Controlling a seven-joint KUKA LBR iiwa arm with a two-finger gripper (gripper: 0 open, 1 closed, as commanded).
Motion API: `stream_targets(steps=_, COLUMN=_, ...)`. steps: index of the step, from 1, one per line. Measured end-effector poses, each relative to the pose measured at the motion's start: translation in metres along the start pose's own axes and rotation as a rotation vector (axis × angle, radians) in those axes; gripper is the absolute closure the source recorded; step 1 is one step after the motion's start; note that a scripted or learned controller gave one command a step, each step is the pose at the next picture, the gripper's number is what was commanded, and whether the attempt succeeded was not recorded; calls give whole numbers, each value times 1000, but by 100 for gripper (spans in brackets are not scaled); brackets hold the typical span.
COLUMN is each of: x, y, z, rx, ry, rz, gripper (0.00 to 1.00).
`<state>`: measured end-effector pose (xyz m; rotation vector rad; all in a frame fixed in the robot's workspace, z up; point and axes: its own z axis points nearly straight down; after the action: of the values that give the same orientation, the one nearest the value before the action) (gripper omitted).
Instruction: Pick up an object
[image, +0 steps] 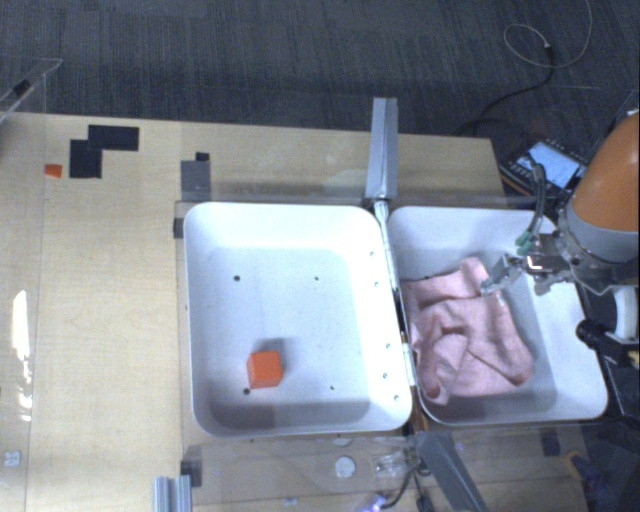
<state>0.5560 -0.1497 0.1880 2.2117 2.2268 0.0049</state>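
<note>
- Pink cloth (466, 335) lying crumpled in right bin (570, 400), filling its left half.
- Gripper (508, 272) hovering at cloth's upper right edge; open or closed: can't tell.
- Step: approach, likely pre-grasp.
- Next: needing descent onto a fold, then closing.
- Orange block (265, 369) sitting in left bin (210, 300), well apart.

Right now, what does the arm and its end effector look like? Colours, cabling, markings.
The arm is grey with a rounded orange band above the wrist. Its gripper is a small metallic assembly with pale, thin fingers. A dark cable runs up beside the wrist. No markings are legible.
</note>
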Motion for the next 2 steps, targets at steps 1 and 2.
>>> stream_targets(steps=1, x=-50, y=3, z=91, rx=-6, ry=-2, rz=-59, gripper=0)
stream_targets(steps=2, x=-16, y=-2, z=98, rx=-9, ry=-3, rz=-120, gripper=0)
